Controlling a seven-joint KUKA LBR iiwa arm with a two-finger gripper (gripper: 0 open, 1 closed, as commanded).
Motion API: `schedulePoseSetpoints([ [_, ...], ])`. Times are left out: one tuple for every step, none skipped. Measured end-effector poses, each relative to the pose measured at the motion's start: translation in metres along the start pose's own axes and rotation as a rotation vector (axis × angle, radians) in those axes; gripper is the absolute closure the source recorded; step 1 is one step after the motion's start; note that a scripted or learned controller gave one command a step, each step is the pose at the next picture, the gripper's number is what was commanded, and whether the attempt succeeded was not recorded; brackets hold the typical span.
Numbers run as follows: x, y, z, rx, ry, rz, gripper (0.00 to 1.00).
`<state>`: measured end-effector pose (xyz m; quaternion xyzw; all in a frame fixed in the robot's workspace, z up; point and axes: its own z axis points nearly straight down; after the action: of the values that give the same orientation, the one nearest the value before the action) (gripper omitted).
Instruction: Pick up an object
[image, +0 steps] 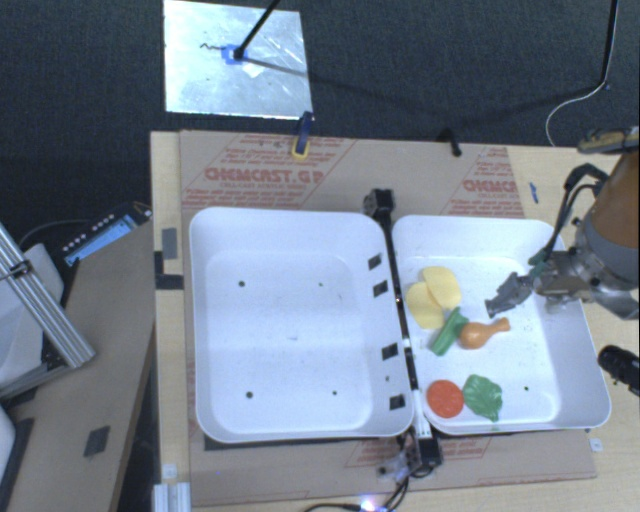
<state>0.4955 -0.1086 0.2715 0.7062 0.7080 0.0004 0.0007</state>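
**Toy food waiting in the right bin, tool hanging over it**

Dark carpet is surrounding a counter (260, 160) covered in printed cardboard, and two white bins are sitting side by side on it. Nothing is lying in the left bin (210, 240). In the right bin (580, 400), a small heap of toy food is clustering near the divider: two yellow pieces (433, 296) overlapping each other, a green stick (447, 333) lying slantwise just below them, an orange piece (482, 333) touching the stick's right side, and, nearer the front wall, a red disc (446, 399) just beside a green lump (484, 396).

The arm is reaching in from the right, and its tool (505, 297) is hanging just above and to the right of the orange piece. Nothing is showing between its tips; whether it is spread or clenched, I cannot tell at this angle.

All the pieces are looking like light, hollow, stiff plastic, smooth enough to slip or skid on the bin floor. The orange piece is probably the handiest: it is lying closest, with free floor on its right. Its narrow end is offering a slim place to pinch, though the rounded body may squirt out. The red disc is lying flat and low, so pinching it across its edges is looking harder. The stick is needing a grip across its width.
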Motion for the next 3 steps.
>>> schedulePoseSetpoints([
  [-0.032,-0.01,0.158,0.016,0.002,0.005,0.0],
  [-0.031,0.052,0.187,-0.003,0.001,-0.003,0.0],
  [0.022,-0.004,0.185,-0.004,0.001,-0.001,0.0],
])
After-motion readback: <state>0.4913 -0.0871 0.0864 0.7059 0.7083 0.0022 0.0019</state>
